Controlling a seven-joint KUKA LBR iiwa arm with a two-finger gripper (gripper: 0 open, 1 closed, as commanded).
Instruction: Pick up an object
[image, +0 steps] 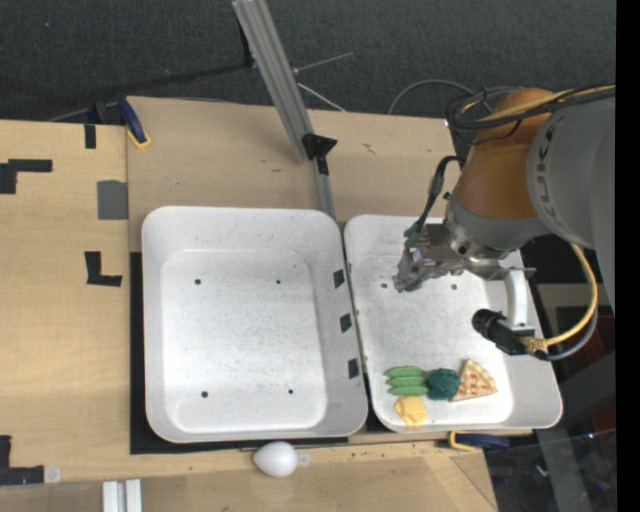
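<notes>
Nearest the lens, a white egg (275, 459) lies outside the bins, while the toys (438, 384) cluster in the right bin's (400, 240) near corner, well apart from the gripper (409, 278), so it seems mid-approach and must next travel toward them.

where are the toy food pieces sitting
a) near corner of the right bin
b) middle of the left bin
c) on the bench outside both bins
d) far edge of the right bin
a: the green pea pod, dark green piece, pizza slice and yellow piece cluster at the near end of the right bin, toward the bottom of the camera view.
</notes>
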